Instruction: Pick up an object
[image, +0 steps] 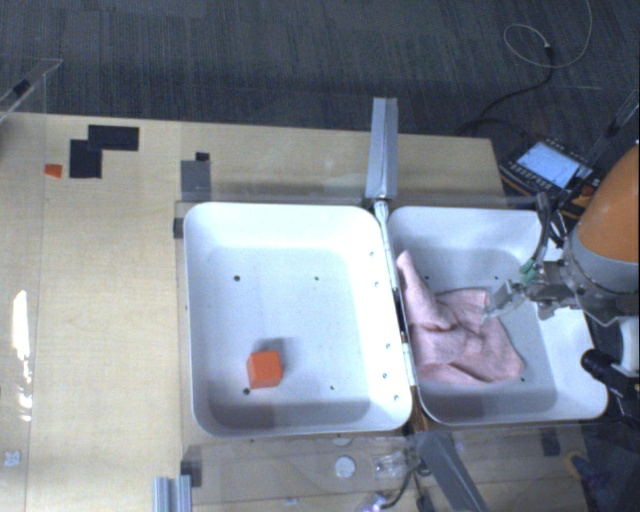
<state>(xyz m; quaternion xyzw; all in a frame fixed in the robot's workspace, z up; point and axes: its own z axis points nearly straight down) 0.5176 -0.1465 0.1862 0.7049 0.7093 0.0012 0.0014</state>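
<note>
On the wooden bench (100, 330), two shallow white bins sit side by side, their inner rims touching along a central seam. A grey metal bar (383, 150) stands upright behind that seam.

Left bin (290, 225): contains one small orange cube (265, 369). The cube rests on the bin floor toward the front-left area, apart from all walls.

Right bin (470, 225): contains one crumpled pink cloth (455, 335). The cloth lies against the left wall of this bin and spreads across the floor toward the centre and front. One narrow end runs up along the dividing rim.

Arm: it enters from the right edge of the view, with the orange band (615, 205) visible above the wrist. The gripper (505, 298) hangs over the right bin, with its tip at the upper right edge of the pink cloth. Whether the tip touches the fabric cannot be told. Whether the gripper is released or clenched cannot be told, and no object is visibly held.

Bench surface, far left: black flat shapes (100, 148) and a small orange marker (53, 171) lie well apart from both bins. A device with a lit screen (545, 165) sits behind the right bin.
</note>
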